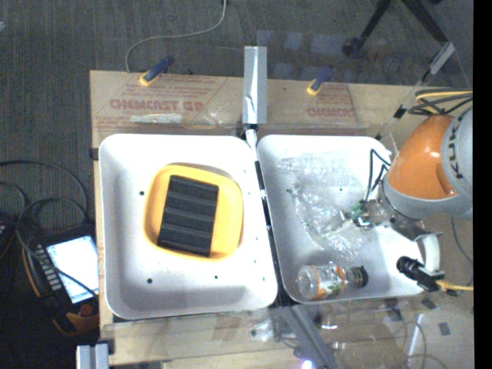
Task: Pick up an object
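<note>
Left bin [123,283]: holds a yellow dish [157,191], on it a black ridged block [188,214] lying flat.
Right bin [323,146]: holds clear crumpled plastic [323,198] mid-bin and a bottle [332,278].
Arm [423,164]: over the right bin's right edge.
Bottle: lies on its side at the near wall, dark cap pointing right, apart from the gripper.
Gripper [361,215]: low at the plastic's right edge; jaw state cannot be told.

"CHEMCAST GP" on protective sheet [157,106]
</note>
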`<state>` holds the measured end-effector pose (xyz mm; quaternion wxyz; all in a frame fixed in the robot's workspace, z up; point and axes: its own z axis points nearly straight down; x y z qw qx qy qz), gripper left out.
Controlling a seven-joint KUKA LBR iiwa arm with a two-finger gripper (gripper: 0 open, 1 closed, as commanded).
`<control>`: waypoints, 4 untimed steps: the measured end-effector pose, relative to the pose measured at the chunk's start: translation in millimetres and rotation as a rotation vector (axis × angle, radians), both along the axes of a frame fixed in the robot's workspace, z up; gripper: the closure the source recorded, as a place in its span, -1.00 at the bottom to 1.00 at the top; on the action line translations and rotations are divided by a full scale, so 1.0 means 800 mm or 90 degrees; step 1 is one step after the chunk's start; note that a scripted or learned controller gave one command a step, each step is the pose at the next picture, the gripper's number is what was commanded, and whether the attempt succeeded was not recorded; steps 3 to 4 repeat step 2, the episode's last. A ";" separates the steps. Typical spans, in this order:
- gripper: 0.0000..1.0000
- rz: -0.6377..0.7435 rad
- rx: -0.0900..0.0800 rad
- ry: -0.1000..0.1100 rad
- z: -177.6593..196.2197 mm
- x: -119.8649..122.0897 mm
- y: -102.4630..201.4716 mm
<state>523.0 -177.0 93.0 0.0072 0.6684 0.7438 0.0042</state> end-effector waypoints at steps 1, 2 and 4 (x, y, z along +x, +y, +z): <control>-1.00 0.009 0.002 -0.002 0.000 0.048 0.084; -1.00 0.008 0.000 -0.003 0.000 -0.010 0.077; -1.00 0.008 0.000 -0.003 0.000 -0.010 0.077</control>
